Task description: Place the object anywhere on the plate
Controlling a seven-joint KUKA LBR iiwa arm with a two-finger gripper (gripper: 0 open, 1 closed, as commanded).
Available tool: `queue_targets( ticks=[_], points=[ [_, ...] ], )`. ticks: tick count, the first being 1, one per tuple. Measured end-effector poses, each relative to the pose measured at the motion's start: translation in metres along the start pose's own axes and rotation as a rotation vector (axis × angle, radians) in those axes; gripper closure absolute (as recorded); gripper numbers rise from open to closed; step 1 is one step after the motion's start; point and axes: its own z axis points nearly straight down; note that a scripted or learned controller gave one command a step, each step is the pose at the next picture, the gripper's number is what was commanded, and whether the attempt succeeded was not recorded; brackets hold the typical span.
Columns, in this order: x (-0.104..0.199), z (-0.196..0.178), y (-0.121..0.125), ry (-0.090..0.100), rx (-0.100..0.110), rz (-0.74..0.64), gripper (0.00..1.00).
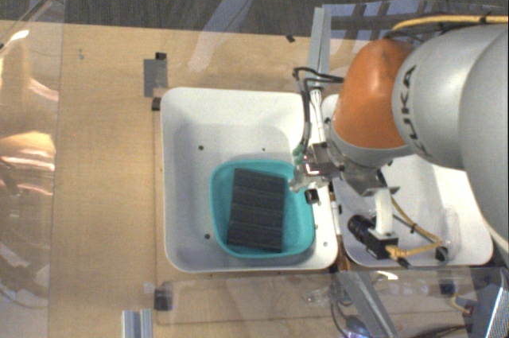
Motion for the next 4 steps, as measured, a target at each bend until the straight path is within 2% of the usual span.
queue_targets(
  ticks=[1,2,3,4],
  points=[
    [0.000,0.000,0.000,0.000,0.000,0.000,0.00],
    [-0.046,-0.076,-0.024,-0.001,-0.004,0.130,0.00],
    [-0.044,-0.087,-0.022,-0.002,-0.010,0.121,1.00],
    [0.006,-0.004,-0.019,0.000,0.002,0.039,1.00]
  ],
)
